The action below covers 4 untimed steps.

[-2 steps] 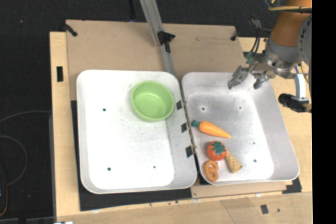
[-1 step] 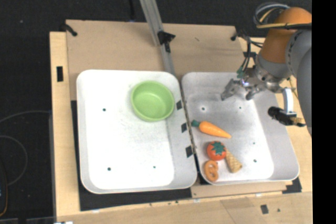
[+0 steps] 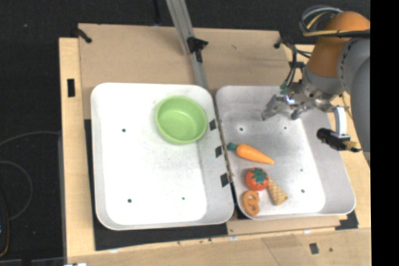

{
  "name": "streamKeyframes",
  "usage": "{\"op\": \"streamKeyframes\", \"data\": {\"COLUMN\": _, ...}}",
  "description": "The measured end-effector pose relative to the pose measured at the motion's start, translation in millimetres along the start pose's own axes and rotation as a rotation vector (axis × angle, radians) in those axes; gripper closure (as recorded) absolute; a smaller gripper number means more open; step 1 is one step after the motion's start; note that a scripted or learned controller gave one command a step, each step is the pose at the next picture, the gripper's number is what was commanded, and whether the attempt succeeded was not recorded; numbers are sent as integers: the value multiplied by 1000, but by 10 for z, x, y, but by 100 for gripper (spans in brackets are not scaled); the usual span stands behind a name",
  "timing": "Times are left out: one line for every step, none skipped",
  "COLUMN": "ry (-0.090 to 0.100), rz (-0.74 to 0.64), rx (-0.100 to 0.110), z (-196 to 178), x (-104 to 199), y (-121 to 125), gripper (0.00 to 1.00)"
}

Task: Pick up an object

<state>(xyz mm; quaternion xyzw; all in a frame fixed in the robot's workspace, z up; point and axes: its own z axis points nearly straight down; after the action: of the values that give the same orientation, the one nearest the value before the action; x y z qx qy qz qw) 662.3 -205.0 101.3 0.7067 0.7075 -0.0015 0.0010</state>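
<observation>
The wide tan wooden bench bears two shallow white plastic bins side by side; the left bin holds a round light-green plastic bowl in its far right part; the right bin holds the small toys; the grey arm with its orange band hangs over that bin's far right corner, its two-finger gripper with fingers spread apart, clamped on nothing; an orange toy carrot lies mid-bin, well apart from the gripper; nearer sit a red toy tomato, a tan bread-like piece and an orange ring-shaped piece, clustered close.
</observation>
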Motion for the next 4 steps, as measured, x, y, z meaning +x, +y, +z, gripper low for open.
{"op": "streamKeyframes", "data": {"ry": -3, "rz": -2, "rx": -3, "z": -120, "x": -11, "y": 8, "gripper": 100}}
{"op": "streamKeyframes", "data": {"ry": 1, "rz": -1, "rx": -10, "z": -778, "x": -16, "y": 23, "gripper": 100}}
{"op": "streamKeyframes", "data": {"ry": 1, "rz": -2, "rx": -8, "z": -1244, "x": -33, "y": 36, "gripper": 100}}
{"op": "streamKeyframes", "data": {"ry": 3, "rz": -4, "rx": -1, "z": -1187, "x": 419, "y": -57, "gripper": 100}}
